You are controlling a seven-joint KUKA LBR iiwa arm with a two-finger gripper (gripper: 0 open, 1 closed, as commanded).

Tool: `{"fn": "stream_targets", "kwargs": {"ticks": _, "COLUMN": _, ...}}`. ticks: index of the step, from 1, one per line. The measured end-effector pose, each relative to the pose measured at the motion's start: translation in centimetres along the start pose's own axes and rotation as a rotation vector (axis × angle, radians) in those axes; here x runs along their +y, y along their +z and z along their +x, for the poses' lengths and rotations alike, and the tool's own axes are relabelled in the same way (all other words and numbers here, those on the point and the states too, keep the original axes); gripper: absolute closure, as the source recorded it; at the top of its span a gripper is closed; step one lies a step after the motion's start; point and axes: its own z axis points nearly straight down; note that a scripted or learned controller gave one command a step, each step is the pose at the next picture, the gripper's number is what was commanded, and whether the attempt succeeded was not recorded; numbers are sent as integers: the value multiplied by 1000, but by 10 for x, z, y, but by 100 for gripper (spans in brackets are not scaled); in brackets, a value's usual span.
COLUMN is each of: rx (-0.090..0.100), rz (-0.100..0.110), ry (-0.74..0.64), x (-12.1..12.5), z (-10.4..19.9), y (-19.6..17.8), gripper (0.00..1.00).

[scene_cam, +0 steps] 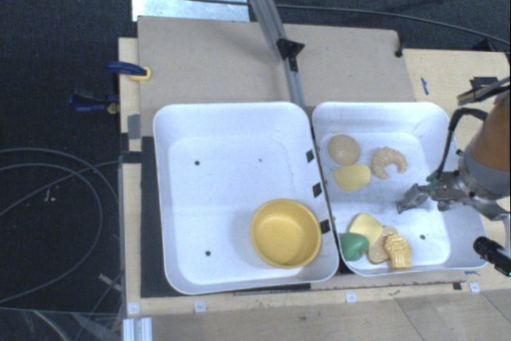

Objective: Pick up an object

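You are looking down on two shallow white bins side by side. The gripper (415, 198) hovers over the right bin (431, 120), near its right edge, its fingers slightly parted with nothing between them. Toward that bin's far side lie a beige round piece (344, 148), a croissant (389, 161) and a pale yellow piece (352, 177). Along its near edge, a green piece (353, 245) and a corn cob (398, 250) cluster together. A yellow bowl (286, 232) sits at the left bin's (215, 132) near right corner.
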Motion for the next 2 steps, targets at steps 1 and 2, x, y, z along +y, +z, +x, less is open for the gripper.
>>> {"fn": "stream_targets", "kwargs": {"ticks": 1, "rx": -2, "rz": -6, "ry": 0, "x": 2, "z": -1, "y": -13, "gripper": 100}}
{"fn": "stream_targets", "kwargs": {"ticks": 2, "rx": -3, "rz": -8, "ry": -4, "x": 3, "z": -5, "y": -57, "gripper": 100}}
